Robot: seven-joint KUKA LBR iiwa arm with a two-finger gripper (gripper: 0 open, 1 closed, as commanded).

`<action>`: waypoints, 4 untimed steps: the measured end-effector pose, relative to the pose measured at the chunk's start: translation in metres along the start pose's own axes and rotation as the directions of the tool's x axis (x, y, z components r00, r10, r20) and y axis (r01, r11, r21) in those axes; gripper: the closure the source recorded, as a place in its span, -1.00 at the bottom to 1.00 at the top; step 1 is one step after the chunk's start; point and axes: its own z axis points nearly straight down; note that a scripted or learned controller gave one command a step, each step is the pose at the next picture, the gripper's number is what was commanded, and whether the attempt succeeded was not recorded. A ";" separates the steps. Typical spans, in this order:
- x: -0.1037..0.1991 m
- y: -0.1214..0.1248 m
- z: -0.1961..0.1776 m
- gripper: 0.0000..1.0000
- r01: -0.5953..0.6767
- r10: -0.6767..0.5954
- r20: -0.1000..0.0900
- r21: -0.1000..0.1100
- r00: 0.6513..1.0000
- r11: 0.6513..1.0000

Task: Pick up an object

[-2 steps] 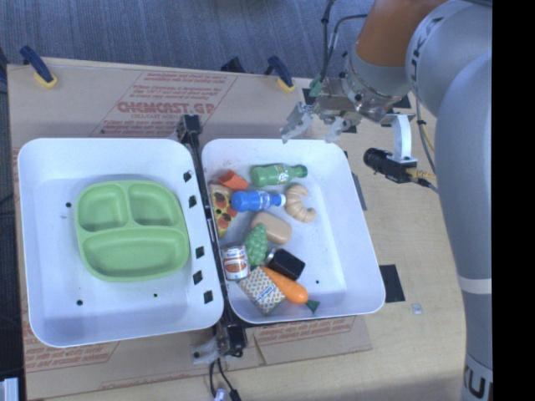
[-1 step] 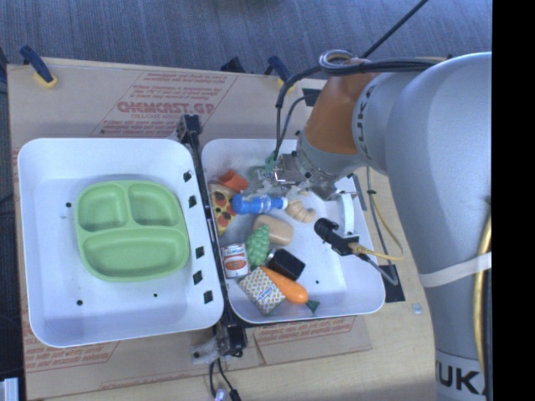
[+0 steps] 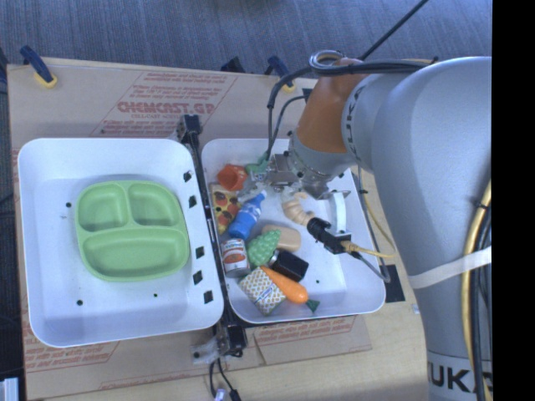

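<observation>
Clutter is the main risk: at the front of the right bin (image 3: 368, 295) lie one patterned box (image 3: 261, 290) touching one carrot (image 3: 289, 286), with one small can (image 3: 235, 256), one green lump (image 3: 263, 246) and one blue bottle (image 3: 247, 219) just behind. Farther back sits one orange cup (image 3: 231, 176). With things packed this closely, a grab may nudge neighbours or slip. The gripper (image 3: 288, 174) hangs low over the far items; its state I cannot tell. One green plate (image 3: 132, 227) rests in the left bin (image 3: 33, 224).
</observation>
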 end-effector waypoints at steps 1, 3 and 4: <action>0.023 0.023 0.014 -1.00 0.000 0.000 0.003 0.001 1.000 1.000; 0.025 0.023 0.004 -1.00 0.003 -0.003 -0.002 0.002 1.000 1.000; 0.025 -0.016 0.015 -1.00 0.000 0.000 0.000 -0.001 1.000 1.000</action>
